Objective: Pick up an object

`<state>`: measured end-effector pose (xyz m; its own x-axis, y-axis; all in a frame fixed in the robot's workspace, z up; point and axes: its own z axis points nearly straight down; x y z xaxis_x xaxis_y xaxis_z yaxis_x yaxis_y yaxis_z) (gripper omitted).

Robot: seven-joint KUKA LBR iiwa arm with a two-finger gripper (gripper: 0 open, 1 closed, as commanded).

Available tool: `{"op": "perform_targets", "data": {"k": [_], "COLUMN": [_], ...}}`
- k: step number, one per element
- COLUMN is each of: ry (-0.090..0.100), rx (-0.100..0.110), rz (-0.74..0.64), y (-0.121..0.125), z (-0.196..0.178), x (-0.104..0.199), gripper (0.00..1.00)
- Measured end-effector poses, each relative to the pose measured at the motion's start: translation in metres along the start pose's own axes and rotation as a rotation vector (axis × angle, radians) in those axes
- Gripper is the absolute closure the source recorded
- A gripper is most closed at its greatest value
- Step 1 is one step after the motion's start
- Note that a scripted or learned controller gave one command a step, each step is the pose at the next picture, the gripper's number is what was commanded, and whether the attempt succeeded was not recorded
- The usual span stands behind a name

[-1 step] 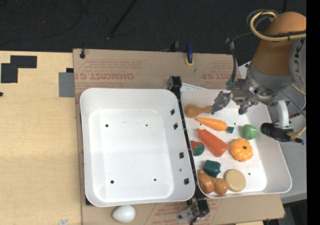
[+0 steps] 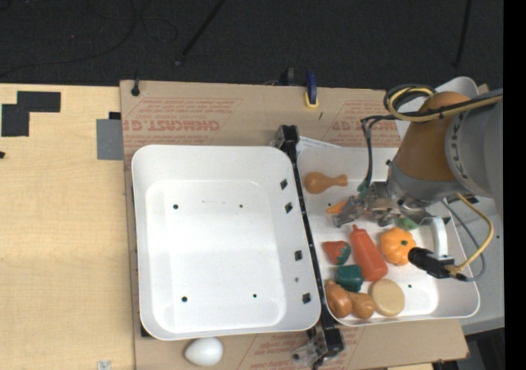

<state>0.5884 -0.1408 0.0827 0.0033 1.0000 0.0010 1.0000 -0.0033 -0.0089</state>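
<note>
The jaws' state cannot be told; the red bottle (image 2: 368, 252) below looks light, stiff, slippery, best pinched mid-body.

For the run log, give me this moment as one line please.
gripper: low in right bin, fingers unclear | nearest: red bottle, orange fruit | left bin: white | held: nothing seen

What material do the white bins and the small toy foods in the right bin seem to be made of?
The white bins look like thin moulded plastic: smooth, slightly glossy, with rounded corners. The orange fruit and red bottle shape also look like plastic, judging by their even, saturated colour and slight shine, though rubber is possible.
</note>
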Motion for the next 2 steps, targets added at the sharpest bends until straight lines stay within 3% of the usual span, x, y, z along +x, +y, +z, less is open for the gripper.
{"op": "perform_targets", "data": {"k": [1,2], "ry": [0.002,0.002], "rx": [0.005,0.005], "rz": [-0.007,-0.004], "y": [0.0546,0.0533], "z": [-0.0025,-0.0115], "x": [0.0462,0.0439], "gripper": [0.0,1.0]}}
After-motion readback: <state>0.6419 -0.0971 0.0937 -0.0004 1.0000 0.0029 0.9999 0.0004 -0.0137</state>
